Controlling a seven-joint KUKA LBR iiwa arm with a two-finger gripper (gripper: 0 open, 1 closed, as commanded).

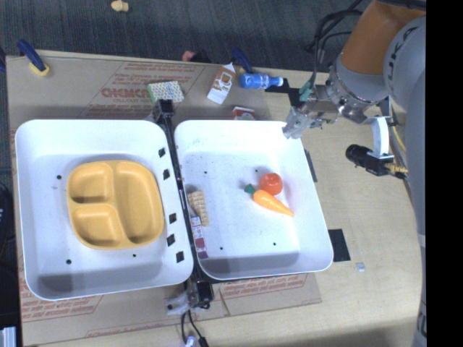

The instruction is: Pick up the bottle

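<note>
The gripper (295, 127) hung over the far right corner of the right bin (239, 255), and from where I stood I couldn't tell how it was set. The blue bottle (260, 82) lay on its side outside the bins, just up and to the left of the tool, on the cardboard (108, 85) beside a small carton (221, 84). Below and left of the tool, inside the bin, sat a carrot (273, 202) touching a tomato (270, 183). I'd judge the tool was placed to approach the bottle, not yet reached
</note>
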